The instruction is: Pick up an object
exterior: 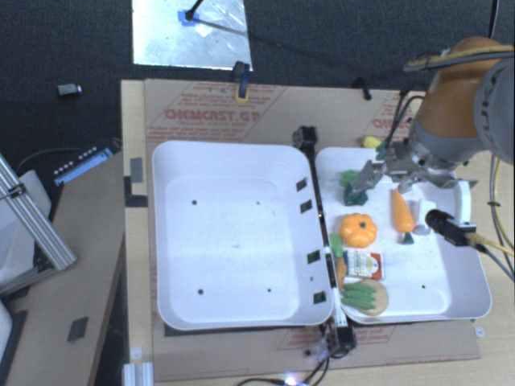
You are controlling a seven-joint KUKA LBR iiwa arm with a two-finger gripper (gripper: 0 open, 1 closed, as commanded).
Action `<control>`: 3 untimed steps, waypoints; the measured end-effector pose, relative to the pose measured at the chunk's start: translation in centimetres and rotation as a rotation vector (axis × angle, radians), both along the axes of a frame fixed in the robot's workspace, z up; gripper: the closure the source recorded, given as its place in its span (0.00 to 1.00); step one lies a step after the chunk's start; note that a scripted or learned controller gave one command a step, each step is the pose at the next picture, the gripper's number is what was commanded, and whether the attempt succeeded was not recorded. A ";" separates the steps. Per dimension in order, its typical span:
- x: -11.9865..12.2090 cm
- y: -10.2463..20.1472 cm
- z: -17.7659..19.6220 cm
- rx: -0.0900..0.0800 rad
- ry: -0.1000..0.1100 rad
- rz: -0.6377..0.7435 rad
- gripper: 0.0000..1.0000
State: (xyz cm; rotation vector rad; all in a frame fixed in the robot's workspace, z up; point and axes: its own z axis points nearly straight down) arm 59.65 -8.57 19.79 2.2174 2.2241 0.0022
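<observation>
Two white bins sit side by side on my brown bench.

My carrot [402, 211] lies in the right bin [467, 296], just right of the little pumpkin [358, 230]. My gripper [386, 179] hangs open above the far end of that bin and holds nothing. I should come straight down so a finger lands on each side of it. My arm [459, 95] reaches in from the right, bent down.

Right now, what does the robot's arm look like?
The arm is fat and round, grey with a big orange band. Black cables run down beside it. At its tip sits a grey metal gripper with dark parts.
</observation>
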 end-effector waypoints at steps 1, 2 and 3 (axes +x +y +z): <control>-2.0 0.2 -12.0 0.002 0.009 -0.003 0.00; -1.7 0.2 -10.3 0.000 0.000 -0.001 1.00; 5.4 6.1 -0.6 0.001 -0.014 0.009 1.00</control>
